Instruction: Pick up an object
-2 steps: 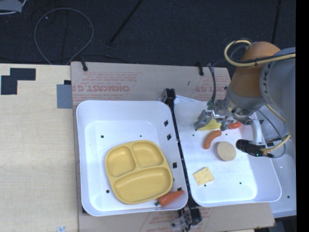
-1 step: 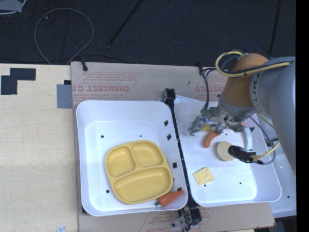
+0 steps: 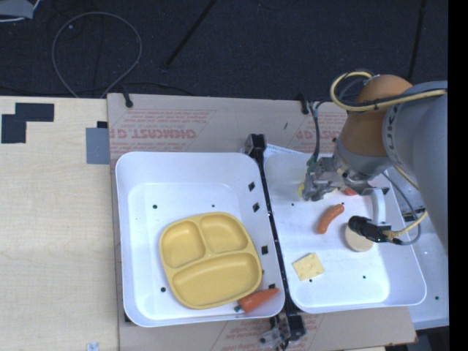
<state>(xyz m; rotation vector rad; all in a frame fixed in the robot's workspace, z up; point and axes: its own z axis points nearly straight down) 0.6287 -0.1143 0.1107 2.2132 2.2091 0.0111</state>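
Observation:
My gripper (image 3: 314, 189) is low in the right bin (image 3: 409, 284), near its back left corner, with the grey arm and orange band above it. An orange-red sausage (image 3: 329, 218) lies slanted just in front of it, apart from it. A yellow cheese block (image 3: 308, 266) sits further forward. A pale round piece (image 3: 357, 242) rests to the right of the sausage. Beside the wrist, a small red thing (image 3: 352, 191) peeks out, mostly hidden. I see nothing between the fingers.
The left bin (image 3: 135, 196) holds a yellow divided plate (image 3: 210, 259) and, at its front right corner, a carrot (image 3: 259, 299). A black divider (image 3: 265, 210) runs between the bins. Bare floor shows in the right bin's front right part.

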